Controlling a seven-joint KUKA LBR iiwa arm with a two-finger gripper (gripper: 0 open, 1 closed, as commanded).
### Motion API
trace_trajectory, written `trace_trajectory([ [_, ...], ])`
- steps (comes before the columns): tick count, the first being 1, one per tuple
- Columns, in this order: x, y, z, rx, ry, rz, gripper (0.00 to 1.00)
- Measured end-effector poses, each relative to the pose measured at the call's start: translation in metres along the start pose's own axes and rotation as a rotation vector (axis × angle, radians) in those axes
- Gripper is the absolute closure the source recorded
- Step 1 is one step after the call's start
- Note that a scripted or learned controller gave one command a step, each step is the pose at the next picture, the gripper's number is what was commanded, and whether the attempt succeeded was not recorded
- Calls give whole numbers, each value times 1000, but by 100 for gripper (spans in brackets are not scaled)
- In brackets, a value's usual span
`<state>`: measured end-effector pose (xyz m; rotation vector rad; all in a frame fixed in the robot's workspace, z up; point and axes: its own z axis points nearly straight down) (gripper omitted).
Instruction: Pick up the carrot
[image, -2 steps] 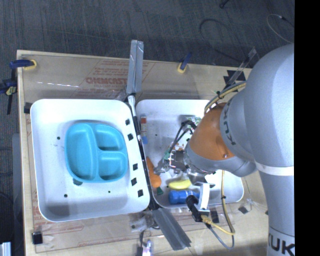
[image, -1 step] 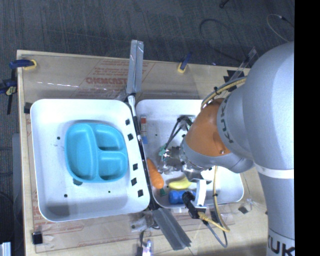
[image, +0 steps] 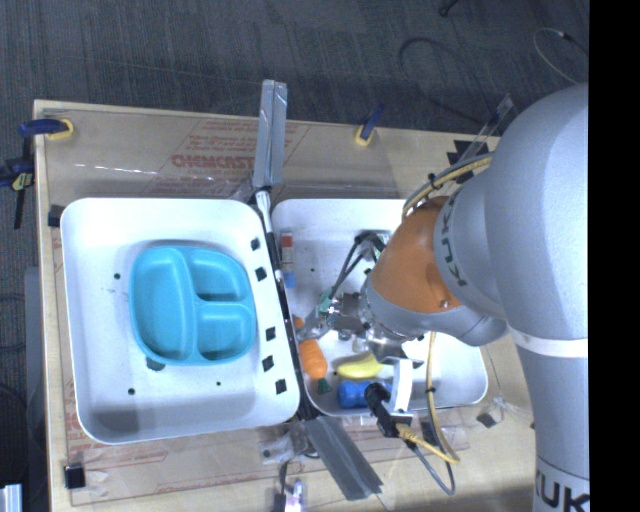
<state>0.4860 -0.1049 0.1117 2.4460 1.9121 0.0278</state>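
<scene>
An orange carrot (image: 313, 358) lies in the right bin (image: 320, 225), close to its left wall near the front. The arm's wrist with its orange band (image: 415, 265) hangs over the middle of that bin. My gripper (image: 340, 322) reaches down just right of and behind the carrot, amid cables and metal parts. Its fingertips are too cluttered to make out. Nothing orange shows between them.
A yellow banana-like piece (image: 360, 369) and a blue block (image: 352, 394) lie right of the carrot at the bin's front. The left bin (image: 100, 400) holds a blue divided tray (image: 195, 303). A grey divider (image: 268, 140) separates the bins.
</scene>
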Motion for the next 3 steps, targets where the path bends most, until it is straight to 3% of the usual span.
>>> trace_trajectory([
  [1,2,-7,15,22,-4,94,0],
  [2,5,-8,7,22,-2,85,100],
  [3,19,-4,-80,45,3,325,100],
])
